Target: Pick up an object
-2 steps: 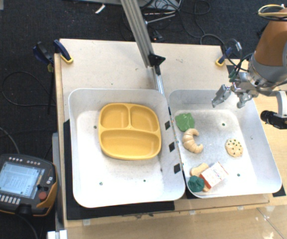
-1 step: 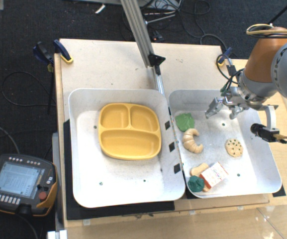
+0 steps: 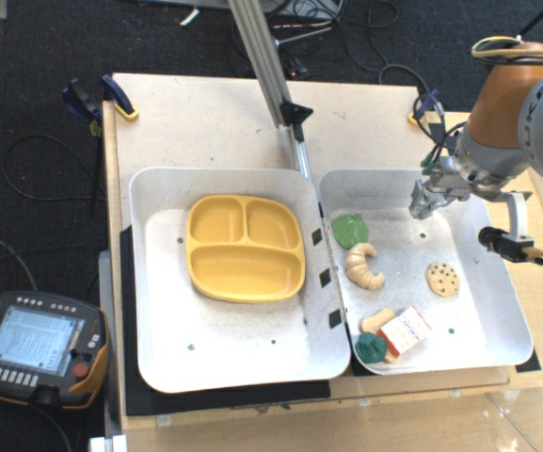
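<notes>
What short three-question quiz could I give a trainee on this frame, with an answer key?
1. True or false: the yellow divided plate lies in the left bin.
2. Which item in the right bin lies nearest the gripper? A) cookie B) green leaf-shaped piece C) red and white box
3. Fill in: the croissant lies just below the ____ piece.

Key: 1 true; 2 A, though B is not much farther; 3 green leaf-shaped.

Smooth matt yellow plastic tray [image 3: 246, 249]; speckled white bins [image 3: 158, 347].
</notes>
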Controlling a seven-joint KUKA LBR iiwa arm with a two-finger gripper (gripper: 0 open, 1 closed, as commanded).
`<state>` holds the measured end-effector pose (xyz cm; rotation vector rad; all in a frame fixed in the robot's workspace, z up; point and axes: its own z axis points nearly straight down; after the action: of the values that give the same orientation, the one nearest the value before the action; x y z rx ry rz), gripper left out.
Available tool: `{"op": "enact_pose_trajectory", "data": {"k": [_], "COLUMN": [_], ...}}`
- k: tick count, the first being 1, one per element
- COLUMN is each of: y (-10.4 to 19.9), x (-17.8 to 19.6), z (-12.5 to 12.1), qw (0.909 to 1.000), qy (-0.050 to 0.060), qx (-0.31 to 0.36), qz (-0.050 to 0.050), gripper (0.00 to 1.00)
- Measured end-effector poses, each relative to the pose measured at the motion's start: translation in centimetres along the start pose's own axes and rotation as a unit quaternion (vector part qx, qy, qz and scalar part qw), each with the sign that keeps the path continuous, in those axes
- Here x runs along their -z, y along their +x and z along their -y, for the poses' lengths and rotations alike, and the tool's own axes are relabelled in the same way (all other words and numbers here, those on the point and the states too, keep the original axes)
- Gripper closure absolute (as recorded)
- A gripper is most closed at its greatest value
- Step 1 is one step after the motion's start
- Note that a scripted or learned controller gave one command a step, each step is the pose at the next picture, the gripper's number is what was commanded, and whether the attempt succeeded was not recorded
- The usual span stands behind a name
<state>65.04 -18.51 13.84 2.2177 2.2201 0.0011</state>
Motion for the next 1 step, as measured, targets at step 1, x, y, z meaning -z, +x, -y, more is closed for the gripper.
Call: {"op": "enact_pose_trajectory", "data": {"k": [1], "y": [0.32], "x": [6.34], "z": [-0.64], "qw": [1.0000], "qy": [-0.003], "qx": [0.001], "qz": [0.000], "gripper": [1.00]}}
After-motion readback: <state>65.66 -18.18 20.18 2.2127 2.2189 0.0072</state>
